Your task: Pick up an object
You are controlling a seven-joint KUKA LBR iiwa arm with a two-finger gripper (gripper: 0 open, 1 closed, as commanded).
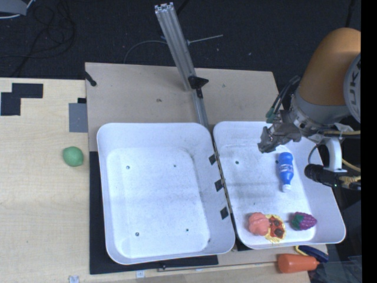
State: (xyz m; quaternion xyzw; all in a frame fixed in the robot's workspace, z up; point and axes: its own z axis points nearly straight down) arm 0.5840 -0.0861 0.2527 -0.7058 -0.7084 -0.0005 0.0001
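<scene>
Orange carrot (297,263) lies outside bin (330,232), gripper (271,141) above.

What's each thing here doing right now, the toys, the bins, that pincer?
blue bottle: lying flat in right bin
pink toy: resting near the bin's front
purple grapes: resting beside it
green ball: on the bench, outside the bins
pincer: hovering above the bottle's top end

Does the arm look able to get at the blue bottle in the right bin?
Probably yes. The gripper hangs over the right bin just beside the blue bottle, which lies apart from the other toys with nothing on it.
</scene>
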